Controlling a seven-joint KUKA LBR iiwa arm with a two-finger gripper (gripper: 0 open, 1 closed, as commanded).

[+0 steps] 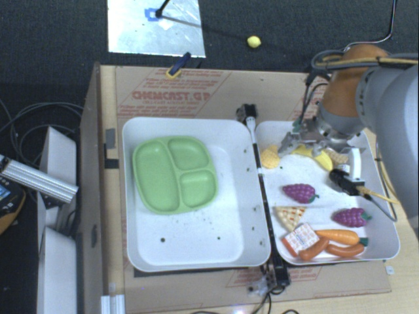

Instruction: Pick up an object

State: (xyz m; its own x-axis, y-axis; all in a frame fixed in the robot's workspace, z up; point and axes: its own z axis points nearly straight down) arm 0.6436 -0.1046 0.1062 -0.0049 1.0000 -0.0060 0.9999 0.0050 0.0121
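Observation:
The right bin (pixel 386 237) holds several toy foods. My gripper (pixel 302 142) is low at the bin's back, right over a yellow banana (pixel 319 157) that it partly hides. A round yellow piece (pixel 270 156) lies just left of the gripper, by the divider. In front of these lie a purple grape bunch (pixel 299 191), a second grape bunch (pixel 350 216), a pizza slice (pixel 289 214), a red and white carton (pixel 301 237), an orange carrot (pixel 338 236) and a sausage (pixel 328 250).
The left bin (pixel 196 241) bears a green divided plate (pixel 175 173). A black clip (pixel 247 112) sits at the back of the rim between the bins. Behind the bench, a small yellow ball (pixel 253 42) lies on the dark floor.

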